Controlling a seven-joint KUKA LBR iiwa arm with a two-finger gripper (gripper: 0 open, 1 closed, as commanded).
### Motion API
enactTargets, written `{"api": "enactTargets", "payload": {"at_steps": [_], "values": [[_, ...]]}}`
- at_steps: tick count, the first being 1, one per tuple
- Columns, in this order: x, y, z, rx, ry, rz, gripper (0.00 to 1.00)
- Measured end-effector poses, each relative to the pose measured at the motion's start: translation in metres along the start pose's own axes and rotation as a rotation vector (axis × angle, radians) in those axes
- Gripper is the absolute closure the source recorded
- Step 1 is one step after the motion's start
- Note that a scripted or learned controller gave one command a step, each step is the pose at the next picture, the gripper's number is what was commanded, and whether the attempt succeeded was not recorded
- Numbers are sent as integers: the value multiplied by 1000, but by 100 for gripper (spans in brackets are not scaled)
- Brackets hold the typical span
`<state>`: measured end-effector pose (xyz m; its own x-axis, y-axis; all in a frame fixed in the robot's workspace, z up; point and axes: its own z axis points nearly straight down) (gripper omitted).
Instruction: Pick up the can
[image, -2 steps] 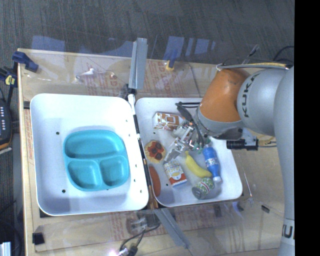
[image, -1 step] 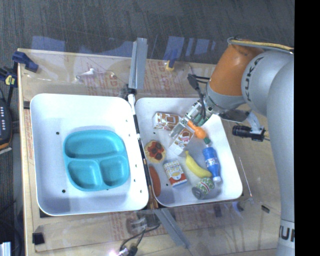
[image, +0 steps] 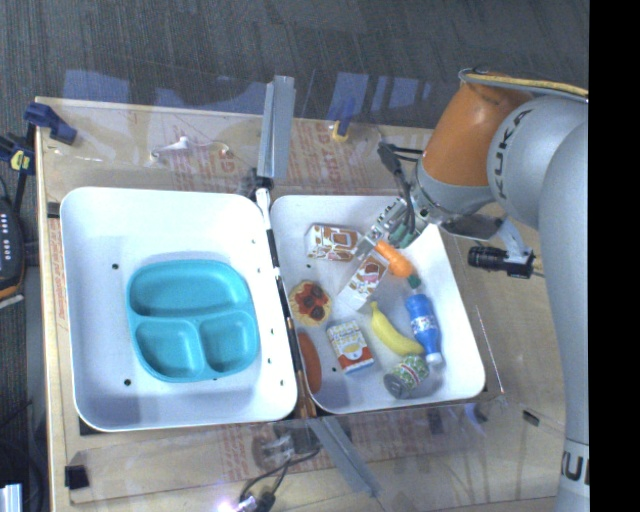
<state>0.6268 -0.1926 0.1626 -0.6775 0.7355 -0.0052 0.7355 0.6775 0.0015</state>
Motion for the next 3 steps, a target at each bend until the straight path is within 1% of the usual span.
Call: {"api": "enactTargets", "payload": {"at_steps": [1,2,3], "values": [[51,-36,58,-1,1,-89,100],[71,48,-58,0,3,-81,100],[55,41,-112,1,3,177,100]]}}
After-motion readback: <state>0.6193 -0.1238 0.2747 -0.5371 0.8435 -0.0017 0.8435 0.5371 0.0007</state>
